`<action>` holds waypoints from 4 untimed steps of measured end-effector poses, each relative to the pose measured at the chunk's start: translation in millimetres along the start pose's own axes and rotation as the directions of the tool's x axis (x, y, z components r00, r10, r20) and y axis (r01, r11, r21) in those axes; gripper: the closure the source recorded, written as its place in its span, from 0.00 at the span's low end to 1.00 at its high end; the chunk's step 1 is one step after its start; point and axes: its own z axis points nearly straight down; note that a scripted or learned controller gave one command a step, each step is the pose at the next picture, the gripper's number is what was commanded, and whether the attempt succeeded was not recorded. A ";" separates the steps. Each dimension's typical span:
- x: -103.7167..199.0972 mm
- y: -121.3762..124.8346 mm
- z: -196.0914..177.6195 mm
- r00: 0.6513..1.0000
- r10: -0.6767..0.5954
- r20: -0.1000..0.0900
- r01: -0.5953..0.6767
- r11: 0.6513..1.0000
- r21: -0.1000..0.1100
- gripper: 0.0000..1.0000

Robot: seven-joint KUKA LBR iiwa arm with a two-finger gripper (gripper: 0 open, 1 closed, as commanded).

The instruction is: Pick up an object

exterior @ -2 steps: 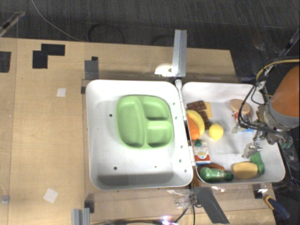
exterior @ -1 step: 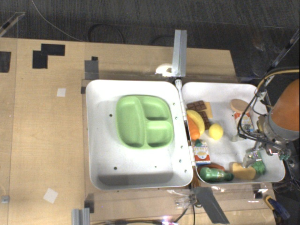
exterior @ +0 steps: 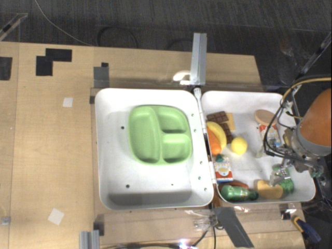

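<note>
End effector (exterior: 284,176) lowered into the right bin's (exterior: 249,98) near corner.
Its grip state cannot be told; the beige object (exterior: 270,190) and green object (exterior: 237,193) are crowded against the wall just beside it.

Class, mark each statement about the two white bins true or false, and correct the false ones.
1. The green tray lies in the left bin. True.
2. The lemon sits in the left bin. False: it is in the right bin.
3. The banana lies near the wall dividing the bins. True.
4. The green tray is stacked on the banana. False: they are in separate bins.
5. The claw is over the right bin. True.
</note>
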 end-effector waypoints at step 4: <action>-153.3 88.0 5.7 0.975 0.220 -0.012 -0.220 0.975 -0.004 0.00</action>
